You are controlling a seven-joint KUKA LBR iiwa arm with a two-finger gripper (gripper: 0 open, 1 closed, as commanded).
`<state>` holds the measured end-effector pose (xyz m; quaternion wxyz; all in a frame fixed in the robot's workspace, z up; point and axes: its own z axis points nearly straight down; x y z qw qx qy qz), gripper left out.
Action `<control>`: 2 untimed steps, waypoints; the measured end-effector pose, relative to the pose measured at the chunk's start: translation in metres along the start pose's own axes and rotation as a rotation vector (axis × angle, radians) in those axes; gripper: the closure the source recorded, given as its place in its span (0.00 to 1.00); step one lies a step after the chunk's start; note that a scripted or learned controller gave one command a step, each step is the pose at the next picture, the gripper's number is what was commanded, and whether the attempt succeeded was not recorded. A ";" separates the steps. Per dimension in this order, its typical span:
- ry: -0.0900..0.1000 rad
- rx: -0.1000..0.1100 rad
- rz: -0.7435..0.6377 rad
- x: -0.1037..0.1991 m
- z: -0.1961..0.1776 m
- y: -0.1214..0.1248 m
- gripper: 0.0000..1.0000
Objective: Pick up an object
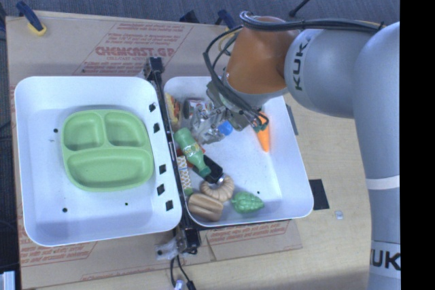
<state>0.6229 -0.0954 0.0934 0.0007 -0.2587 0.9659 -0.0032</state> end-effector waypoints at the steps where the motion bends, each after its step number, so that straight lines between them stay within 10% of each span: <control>1: 0.000 0.000 0.001 0.000 0.000 0.000 0.00; 2: 0.002 -0.008 -0.257 0.012 0.001 0.011 0.00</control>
